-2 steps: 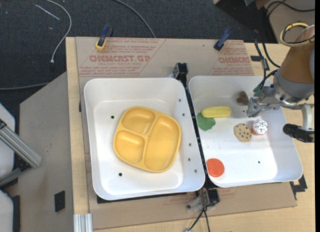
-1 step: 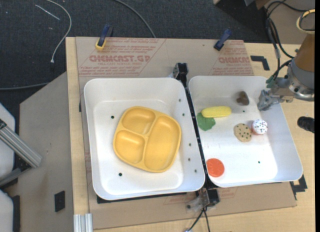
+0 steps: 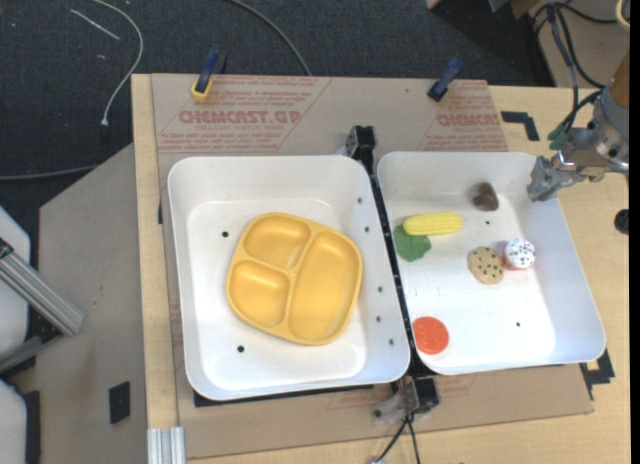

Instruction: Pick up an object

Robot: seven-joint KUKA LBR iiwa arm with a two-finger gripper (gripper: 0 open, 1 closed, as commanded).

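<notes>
Up right, the pincer (image 3: 545, 180) hovers over the right bin's (image 3: 560, 342) rim; grip state unreadable.

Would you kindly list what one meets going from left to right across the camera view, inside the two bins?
Yellow divided plate → green piece → orange disc → brown lump → white dotted ball. The corn and cookie overlap others in the order, so they are omitted.

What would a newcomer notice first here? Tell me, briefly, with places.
The big yellow divided plate in the left bin draws the eye first. Next come the small things scattered in the right bin: a yellow corn cob beside a green piece, a cookie, a white dotted ball, an orange disc and a brown lump. The gripper hangs over that bin's upper right edge.
</notes>
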